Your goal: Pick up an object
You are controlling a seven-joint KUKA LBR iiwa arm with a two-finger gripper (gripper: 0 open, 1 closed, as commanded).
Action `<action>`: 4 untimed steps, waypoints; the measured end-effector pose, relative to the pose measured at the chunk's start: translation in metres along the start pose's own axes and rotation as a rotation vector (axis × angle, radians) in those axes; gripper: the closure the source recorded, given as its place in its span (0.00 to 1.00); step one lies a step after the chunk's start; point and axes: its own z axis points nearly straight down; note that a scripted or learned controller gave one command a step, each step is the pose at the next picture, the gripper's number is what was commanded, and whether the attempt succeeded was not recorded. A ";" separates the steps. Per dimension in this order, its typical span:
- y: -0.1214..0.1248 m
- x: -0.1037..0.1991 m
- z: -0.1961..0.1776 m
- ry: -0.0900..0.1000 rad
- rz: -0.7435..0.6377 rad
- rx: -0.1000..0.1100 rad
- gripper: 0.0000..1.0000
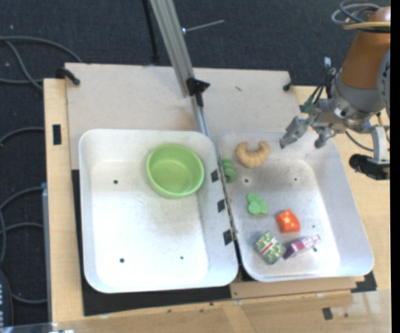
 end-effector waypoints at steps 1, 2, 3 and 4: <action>0.000 -0.001 0.000 -0.002 0.000 0.001 0.00; 0.005 0.002 0.045 -0.003 -0.001 0.005 0.00; 0.003 0.005 0.088 -0.003 -0.003 0.004 0.00; 0.002 0.003 0.115 -0.004 -0.002 0.004 0.00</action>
